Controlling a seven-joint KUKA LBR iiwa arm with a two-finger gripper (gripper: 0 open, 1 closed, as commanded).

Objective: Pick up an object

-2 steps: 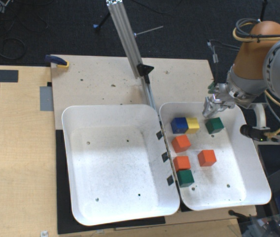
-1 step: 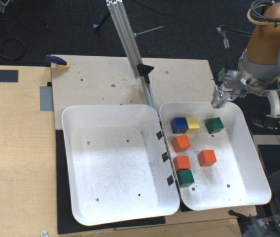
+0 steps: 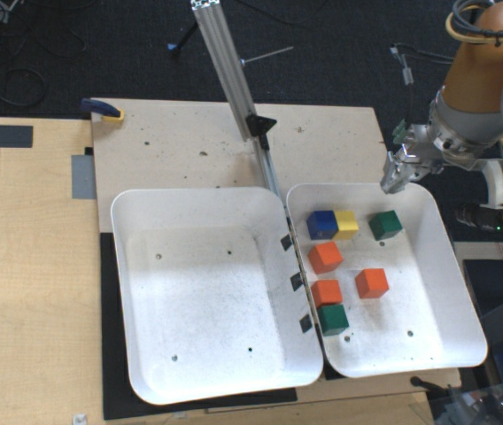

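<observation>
The right bin (image 3: 451, 264) holds several small cubes. A blue cube (image 3: 321, 224) touches a yellow cube (image 3: 346, 224) near the bin's far left. A green cube (image 3: 385, 225) lies to their right. Three orange cubes sit lower: one (image 3: 326, 257) under the blue cube, one (image 3: 327, 291) by the bin's left wall, one (image 3: 372, 282) near the middle. A second green cube (image 3: 332, 318) rests against the lowest orange one. My gripper (image 3: 396, 180) hangs over the bin's far rim, above and just beyond the first green cube, with nothing visible between its fingers.
The left bin (image 3: 145, 237) stands beside the right one, with black clips (image 3: 296, 282) along their shared wall. A slanted aluminium bar (image 3: 229, 69) rises behind the bins. A blue and yellow clamp (image 3: 103, 109) lies at the board's far left corner.
</observation>
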